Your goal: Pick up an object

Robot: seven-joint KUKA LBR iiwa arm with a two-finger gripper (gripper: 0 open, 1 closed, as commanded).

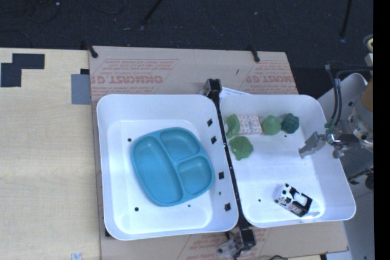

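You were at the approach: the gripper (pixel 312 146) hung over the right bin (pixel 332 201), nothing held. Whether its fingers stood apart, you couldn't tell. Next called for descending onto the teal ball (pixel 290 123).

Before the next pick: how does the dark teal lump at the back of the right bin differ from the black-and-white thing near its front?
The dark teal lump is one solid colour and rounded; the black-and-white object is patterned, flatter and angular. The lump sits in a row at the back, next to a light green lump; the black-and-white object lies alone. Both rest on the right bin floor, apart from the gripper.
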